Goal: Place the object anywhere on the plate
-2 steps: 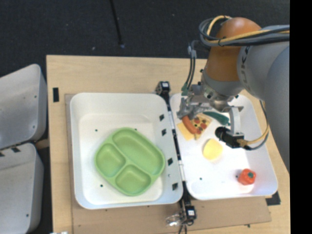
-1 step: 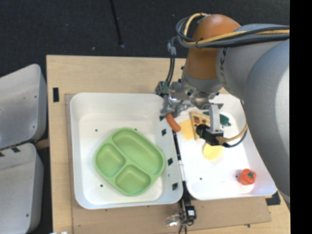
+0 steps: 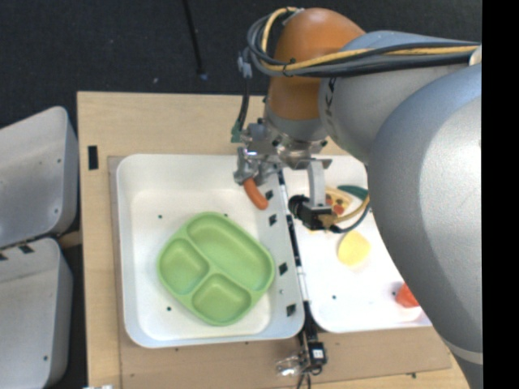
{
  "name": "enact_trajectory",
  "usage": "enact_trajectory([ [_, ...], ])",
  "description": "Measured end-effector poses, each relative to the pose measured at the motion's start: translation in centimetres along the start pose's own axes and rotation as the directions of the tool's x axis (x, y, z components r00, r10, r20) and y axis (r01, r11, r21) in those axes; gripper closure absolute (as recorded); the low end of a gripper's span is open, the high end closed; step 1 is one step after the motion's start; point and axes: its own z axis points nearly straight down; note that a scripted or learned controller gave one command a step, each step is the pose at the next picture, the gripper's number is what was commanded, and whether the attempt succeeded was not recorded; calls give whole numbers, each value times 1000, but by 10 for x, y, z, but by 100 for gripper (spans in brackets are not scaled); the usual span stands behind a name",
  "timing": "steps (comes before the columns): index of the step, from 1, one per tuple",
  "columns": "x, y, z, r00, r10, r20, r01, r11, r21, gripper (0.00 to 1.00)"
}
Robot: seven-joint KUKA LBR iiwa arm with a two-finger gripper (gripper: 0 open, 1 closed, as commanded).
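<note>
A green divided plate (image 3: pixel 215 268) lies in the left white bin (image 3: pixel 142 217), toward its front. My gripper (image 3: pixel 252 181) hangs over the back right part of that bin, beyond the plate's far right rim. A small orange carrot-like object (image 3: pixel 257 194) juts down from between its fingertips, tilted, with its upper end pinched there. The object is a short way behind the plate's edge and not over it.
The right bin (image 3: pixel 357 310) holds a yellow round piece (image 3: pixel 353 250), a red-orange piece (image 3: pixel 406 297) near its front right, and a mixed green and red item (image 3: pixel 346 201) beside a black part. The big grey arm covers the right side. The bins' shared wall (image 3: pixel 288 250) runs beside the plate.
</note>
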Motion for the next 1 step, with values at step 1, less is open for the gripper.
enact_trajectory([
  [1, -4, -1, 1, 1000, 5, 2, -5, 1000, 3, 0],
])
